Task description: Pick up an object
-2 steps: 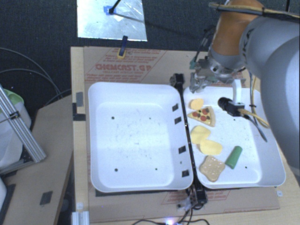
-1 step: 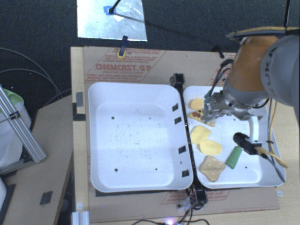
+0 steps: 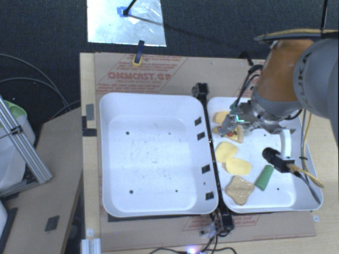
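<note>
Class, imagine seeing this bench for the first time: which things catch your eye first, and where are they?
The big grey and orange arm reaches in from the right, its hand low over the right bin. That bin holds yellow pieces, a tan piece and a green block. The left bin lies beside it.

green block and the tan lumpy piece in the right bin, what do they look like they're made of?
Green block: probably plastic or foam; flat even colour, straight edges, no clear shine. Tan lumpy piece: possibly soft rubber or foam play food; matte, uneven outline, mottled beige. The picture is too coarse to settle either.
</note>
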Action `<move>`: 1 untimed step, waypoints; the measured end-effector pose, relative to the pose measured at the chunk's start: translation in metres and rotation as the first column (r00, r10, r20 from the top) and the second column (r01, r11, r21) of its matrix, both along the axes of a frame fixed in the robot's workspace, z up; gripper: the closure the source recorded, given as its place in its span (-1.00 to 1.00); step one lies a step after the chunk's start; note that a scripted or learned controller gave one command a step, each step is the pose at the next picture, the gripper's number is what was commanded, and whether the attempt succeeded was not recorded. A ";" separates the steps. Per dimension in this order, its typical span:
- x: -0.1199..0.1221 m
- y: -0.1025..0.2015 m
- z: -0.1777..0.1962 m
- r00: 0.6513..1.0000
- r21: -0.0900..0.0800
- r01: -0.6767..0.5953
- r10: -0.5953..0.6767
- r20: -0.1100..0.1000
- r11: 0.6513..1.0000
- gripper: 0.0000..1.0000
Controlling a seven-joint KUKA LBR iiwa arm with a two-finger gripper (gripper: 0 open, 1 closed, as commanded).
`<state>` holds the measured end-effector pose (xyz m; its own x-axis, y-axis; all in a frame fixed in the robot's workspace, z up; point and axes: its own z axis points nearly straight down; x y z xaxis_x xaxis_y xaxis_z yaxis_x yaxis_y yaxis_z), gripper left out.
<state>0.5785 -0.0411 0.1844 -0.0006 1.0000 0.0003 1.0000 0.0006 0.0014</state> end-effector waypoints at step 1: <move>0.001 0.000 0.011 1.000 0.000 -0.001 0.001 0.002 1.000 1.00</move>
